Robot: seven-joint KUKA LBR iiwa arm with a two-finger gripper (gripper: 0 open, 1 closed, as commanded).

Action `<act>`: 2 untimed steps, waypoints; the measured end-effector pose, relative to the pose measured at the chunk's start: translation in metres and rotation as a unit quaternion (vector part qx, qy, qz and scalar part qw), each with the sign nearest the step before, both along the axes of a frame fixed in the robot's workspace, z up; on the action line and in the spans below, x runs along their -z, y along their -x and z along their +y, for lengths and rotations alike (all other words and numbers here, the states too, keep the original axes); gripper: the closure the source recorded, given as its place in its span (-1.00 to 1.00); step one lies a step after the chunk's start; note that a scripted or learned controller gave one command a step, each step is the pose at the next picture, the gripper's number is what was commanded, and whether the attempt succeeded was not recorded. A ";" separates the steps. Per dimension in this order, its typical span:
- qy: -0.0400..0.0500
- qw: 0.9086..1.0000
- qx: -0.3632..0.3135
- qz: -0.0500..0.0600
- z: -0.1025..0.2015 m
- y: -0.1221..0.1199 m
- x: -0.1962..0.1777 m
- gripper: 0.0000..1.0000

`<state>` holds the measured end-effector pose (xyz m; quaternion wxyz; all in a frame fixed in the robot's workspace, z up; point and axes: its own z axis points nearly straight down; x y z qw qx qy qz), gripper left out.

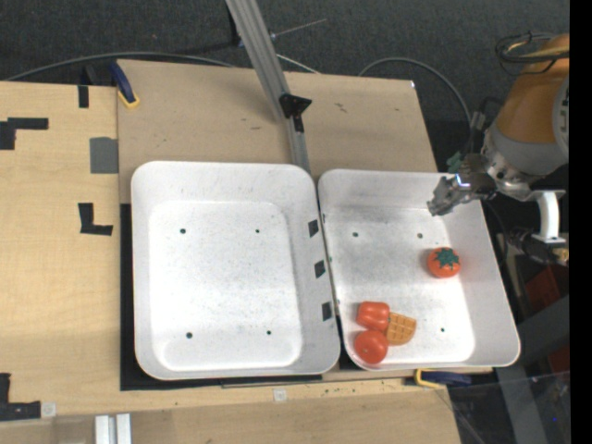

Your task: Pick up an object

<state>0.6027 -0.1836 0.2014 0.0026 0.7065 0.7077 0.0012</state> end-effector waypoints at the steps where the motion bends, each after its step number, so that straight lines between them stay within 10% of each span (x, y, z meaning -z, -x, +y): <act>1: -0.001 1.000 0.000 0.003 0.000 0.000 -0.014 1.00; 2: -0.002 1.000 -0.002 0.003 0.059 -0.005 -0.008 1.00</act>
